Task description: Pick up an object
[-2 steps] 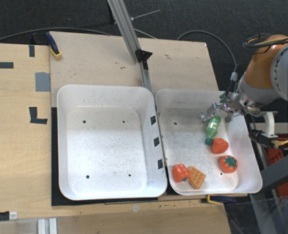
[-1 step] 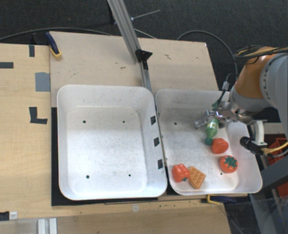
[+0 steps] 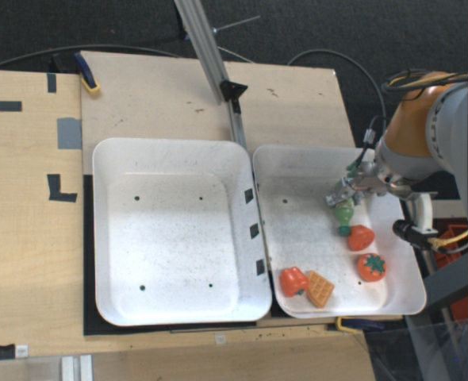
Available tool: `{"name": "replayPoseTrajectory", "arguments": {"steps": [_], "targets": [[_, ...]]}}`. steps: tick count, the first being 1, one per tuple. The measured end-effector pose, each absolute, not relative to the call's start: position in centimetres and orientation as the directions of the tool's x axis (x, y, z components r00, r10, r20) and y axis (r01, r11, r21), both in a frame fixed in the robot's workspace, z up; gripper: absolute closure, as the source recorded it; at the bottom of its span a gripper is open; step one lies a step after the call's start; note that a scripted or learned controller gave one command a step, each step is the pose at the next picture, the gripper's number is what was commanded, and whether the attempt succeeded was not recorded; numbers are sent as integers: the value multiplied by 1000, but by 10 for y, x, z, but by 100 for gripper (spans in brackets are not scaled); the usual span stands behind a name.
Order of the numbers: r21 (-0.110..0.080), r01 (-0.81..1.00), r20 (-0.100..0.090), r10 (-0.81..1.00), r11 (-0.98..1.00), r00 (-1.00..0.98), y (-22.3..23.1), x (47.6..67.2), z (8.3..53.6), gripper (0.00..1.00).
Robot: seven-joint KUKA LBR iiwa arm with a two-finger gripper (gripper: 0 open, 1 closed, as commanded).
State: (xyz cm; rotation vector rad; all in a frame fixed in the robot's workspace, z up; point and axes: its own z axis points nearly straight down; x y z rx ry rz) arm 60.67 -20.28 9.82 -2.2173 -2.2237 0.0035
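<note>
My gripper (image 3: 342, 198) is low over the middle of the right bin (image 3: 297, 173), reaching in from the right. Just under its tip lies a small green toy (image 3: 344, 213), partly hidden by the gripper; whether they touch I cannot tell. A red strawberry (image 3: 361, 237) lies right below the green toy. Nearer the front are a red tomato with a green top (image 3: 370, 267), a red pepper (image 3: 293, 280) and a tan waffle piece (image 3: 320, 289).
The left bin (image 3: 170, 228) sits beside the right one, their rims meeting in the middle. A slanted metal pole (image 3: 206, 46) runs from the top of the view down to the bins' back edge. Cables lie behind the right bin.
</note>
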Motion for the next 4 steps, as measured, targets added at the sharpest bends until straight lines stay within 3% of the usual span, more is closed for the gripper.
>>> {"name": "replayPoseTrajectory", "arguments": {"steps": [2,3,4], "targets": [[5,1000,-2,1000,2,-2,-202,615,202,100],[1,1000,0,1000,1,-1,-202,615,221,100],[-2,1000,2,1000,6,-6,-143,619,212,100]]}}
